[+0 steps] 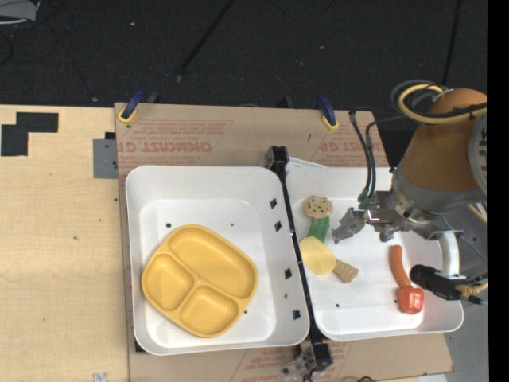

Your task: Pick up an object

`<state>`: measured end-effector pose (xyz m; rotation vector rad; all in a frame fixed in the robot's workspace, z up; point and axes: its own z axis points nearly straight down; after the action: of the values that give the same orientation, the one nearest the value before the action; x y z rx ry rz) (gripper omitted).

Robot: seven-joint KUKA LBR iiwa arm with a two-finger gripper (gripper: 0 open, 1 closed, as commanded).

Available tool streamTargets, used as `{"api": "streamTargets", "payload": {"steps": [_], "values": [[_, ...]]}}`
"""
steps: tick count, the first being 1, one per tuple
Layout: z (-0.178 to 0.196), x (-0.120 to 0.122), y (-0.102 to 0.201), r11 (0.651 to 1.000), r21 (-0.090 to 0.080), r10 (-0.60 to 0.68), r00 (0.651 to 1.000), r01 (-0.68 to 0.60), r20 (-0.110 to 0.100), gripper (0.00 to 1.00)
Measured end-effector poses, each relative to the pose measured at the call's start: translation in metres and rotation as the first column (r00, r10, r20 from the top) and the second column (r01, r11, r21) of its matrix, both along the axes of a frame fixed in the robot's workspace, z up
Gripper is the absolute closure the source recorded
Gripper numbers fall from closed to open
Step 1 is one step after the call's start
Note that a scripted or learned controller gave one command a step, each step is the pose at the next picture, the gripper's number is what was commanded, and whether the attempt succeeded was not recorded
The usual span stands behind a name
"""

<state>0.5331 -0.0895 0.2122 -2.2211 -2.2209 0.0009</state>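
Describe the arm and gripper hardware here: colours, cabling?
The arm has a big orange band over a grey wrist housing. Black cables run down its left side, with a yellow-and-black loop on top. The gripper is bare grey metal, angular.

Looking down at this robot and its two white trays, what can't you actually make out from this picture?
- Gripper: dark and small in the camera view; its grip state is unreadable.
- Right bin: the arm covers its far right corner.
- Green toy: the yellow piece hides its lower end.
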Motion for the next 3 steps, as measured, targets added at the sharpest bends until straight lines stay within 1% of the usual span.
{"api": "streamTargets", "payload": {"steps": [1,2,3], "values": [[-0.055,0.007,0.007,1.0,0.001,0.001,1.0,-0.001,-0.005,0.0],[-0.098,0.005,0.006,1.0,0.0,0.001,1.0,-0.001,-0.004,0.0],[-0.126,0.005,0.006,1.0,0.0,0.001,1.0,-0.001,-0.001,0.0]]}}
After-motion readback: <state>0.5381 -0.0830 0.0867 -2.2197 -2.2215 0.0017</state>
